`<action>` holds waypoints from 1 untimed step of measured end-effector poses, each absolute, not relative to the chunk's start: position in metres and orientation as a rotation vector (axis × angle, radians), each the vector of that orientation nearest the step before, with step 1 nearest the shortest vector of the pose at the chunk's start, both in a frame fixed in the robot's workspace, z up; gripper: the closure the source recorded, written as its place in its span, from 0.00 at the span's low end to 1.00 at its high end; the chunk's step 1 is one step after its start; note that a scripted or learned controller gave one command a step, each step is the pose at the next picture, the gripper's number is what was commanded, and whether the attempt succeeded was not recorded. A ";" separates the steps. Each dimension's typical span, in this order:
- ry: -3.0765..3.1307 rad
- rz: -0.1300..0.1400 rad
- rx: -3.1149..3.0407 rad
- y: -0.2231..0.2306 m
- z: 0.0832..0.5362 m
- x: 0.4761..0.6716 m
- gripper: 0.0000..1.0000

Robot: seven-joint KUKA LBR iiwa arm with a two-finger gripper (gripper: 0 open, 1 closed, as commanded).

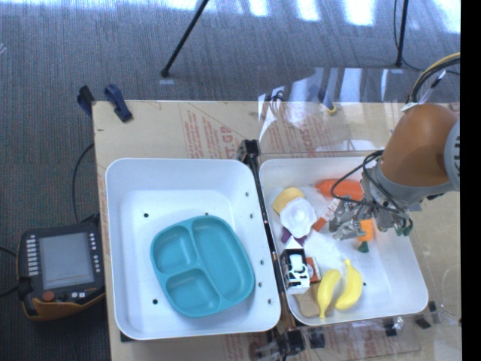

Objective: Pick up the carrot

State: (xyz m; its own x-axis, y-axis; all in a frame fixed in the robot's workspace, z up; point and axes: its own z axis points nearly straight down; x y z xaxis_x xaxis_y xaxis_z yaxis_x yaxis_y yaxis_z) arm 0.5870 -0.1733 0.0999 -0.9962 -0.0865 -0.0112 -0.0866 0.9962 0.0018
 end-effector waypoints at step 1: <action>3.134 0.008 -0.125 -0.082 0.160 0.592 1.00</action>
